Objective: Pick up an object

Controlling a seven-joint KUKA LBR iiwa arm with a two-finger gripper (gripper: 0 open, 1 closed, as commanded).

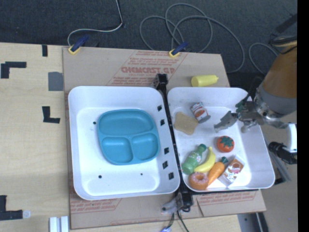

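The right bin holds several toy foods. A small red-and-white can and a tan bread slice lie at the back left. A red tomato sits mid-right. At the front lie a green bottle, a banana, a carrot, a donut and a small carton. My gripper hovers over the bin's right half, just above and behind the tomato and to the right of the can. Its fingers are spread open with nothing between them.
The left bin holds a blue divided plate. A yellow object lies on the cardboard behind the right bin. Cables loop on the dark floor at the back. The arm's grey and orange body stands over the bin's right rim.
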